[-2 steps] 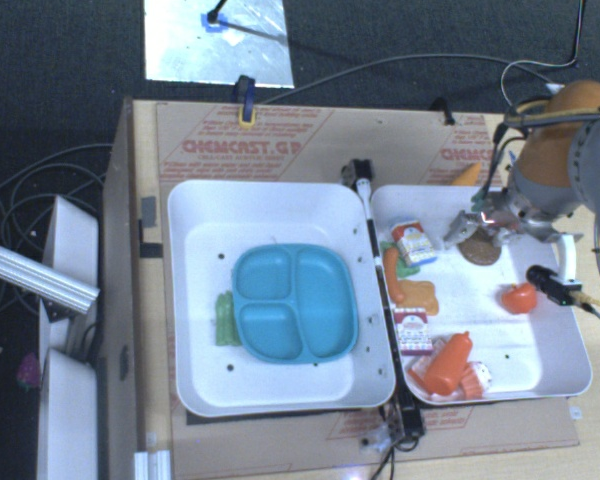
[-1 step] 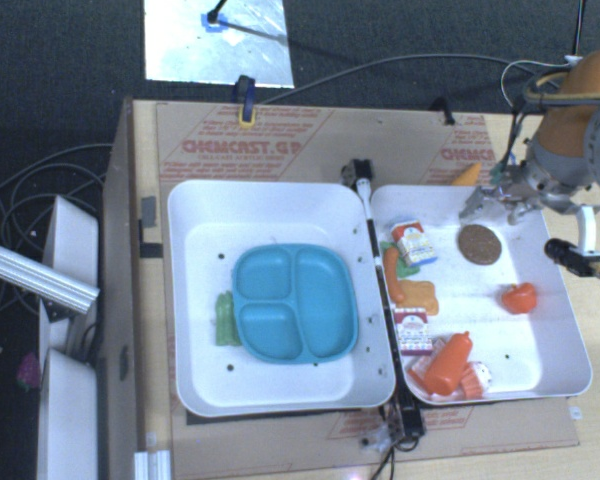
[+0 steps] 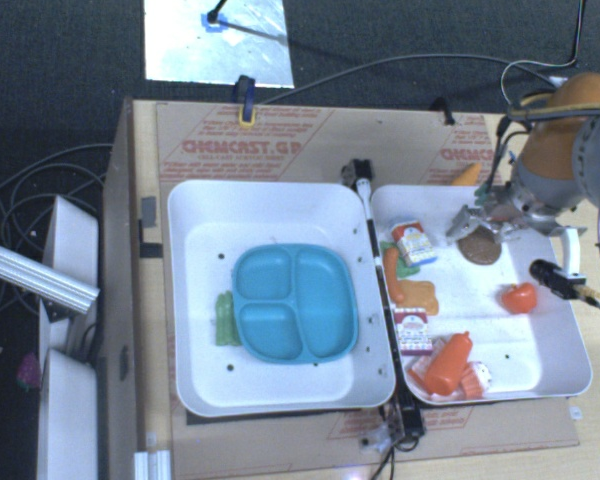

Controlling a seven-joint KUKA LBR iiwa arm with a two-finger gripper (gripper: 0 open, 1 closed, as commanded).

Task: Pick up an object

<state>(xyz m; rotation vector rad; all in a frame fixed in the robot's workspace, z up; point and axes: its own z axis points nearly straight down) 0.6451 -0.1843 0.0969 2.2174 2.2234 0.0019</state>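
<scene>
Jaws' spread unclear: I could not tell from above.
My gripper [image 3: 477, 223] hovered over a brown disc [image 3: 480, 249] near the right bin's [image 3: 570, 368] back edge.

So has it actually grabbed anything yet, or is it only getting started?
Nothing looks picked up yet. The gripper hangs low at the back of the right bin, by a brown disc, and I can't tell if it touches it. The orange bottle, red tomato-like piece and small carton all lie in that bin. The blue tray sits in the left bin. Gripping and lifting remain.
</scene>
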